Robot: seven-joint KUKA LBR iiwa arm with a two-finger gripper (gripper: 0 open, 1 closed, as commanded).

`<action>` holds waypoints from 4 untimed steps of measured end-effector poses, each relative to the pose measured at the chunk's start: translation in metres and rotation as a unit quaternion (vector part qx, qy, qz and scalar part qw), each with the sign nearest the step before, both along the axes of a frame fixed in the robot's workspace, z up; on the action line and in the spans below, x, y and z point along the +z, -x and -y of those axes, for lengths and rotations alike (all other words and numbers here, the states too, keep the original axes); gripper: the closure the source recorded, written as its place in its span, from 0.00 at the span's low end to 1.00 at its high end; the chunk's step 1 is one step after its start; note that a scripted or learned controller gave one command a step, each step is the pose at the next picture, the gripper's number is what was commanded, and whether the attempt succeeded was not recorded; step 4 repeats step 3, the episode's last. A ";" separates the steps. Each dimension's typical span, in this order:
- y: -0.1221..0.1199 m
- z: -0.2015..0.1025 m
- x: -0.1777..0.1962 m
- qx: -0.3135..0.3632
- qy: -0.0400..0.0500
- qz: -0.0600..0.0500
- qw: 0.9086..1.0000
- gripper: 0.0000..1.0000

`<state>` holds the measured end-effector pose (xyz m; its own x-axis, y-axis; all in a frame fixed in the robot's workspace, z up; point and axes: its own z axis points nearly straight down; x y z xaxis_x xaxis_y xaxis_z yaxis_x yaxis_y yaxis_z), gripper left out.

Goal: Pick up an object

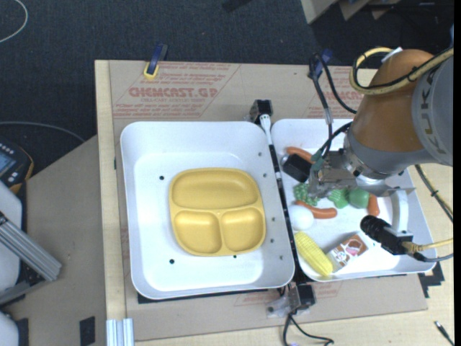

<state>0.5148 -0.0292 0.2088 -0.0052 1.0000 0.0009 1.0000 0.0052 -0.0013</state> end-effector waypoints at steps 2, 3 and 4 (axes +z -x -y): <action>-0.026 -0.099 0.017 0.000 0.000 0.002 1.000 1.00; -0.020 -0.123 0.023 -0.001 0.000 0.002 1.000 1.00; -0.020 -0.123 0.023 -0.001 0.000 0.002 1.000 1.00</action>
